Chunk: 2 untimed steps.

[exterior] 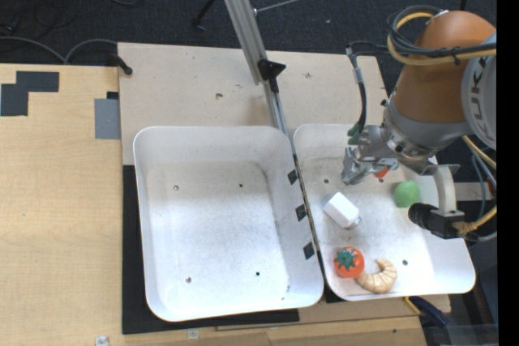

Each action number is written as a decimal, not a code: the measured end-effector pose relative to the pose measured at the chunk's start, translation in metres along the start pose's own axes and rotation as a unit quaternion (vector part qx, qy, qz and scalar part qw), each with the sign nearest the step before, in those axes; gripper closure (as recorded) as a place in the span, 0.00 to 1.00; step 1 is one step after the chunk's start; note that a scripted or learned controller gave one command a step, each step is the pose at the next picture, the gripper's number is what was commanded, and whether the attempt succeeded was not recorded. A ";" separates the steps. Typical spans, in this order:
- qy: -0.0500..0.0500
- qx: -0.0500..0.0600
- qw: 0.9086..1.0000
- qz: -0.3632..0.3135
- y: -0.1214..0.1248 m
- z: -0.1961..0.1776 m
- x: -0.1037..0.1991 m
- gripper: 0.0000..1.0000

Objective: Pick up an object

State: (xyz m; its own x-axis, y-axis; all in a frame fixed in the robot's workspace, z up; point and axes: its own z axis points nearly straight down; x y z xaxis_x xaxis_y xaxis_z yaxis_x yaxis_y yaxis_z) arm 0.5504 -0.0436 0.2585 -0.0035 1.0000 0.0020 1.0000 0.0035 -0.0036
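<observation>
The two-finger gripper [355, 171] hovers over the right white bin [454, 275]; whether it is open cannot be told. It should centre squarely above the small white plastic block [342, 210] near the bin's left wall before descending.

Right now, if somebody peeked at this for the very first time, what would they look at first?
Probably the big grey robot arm with the orange band leaning in from the right, its gripper above the right white bin. Next, the bright things in that bin: a red toy tomato beside a tan croissant near the front, a white block mid-bin, and a green ball by the arm.
</observation>
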 end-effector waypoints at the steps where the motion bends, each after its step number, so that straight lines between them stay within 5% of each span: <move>1: 0.000 0.000 1.000 0.000 0.008 0.008 0.046 1.00; 2: 0.000 0.001 1.000 0.000 -0.002 0.025 0.099 1.00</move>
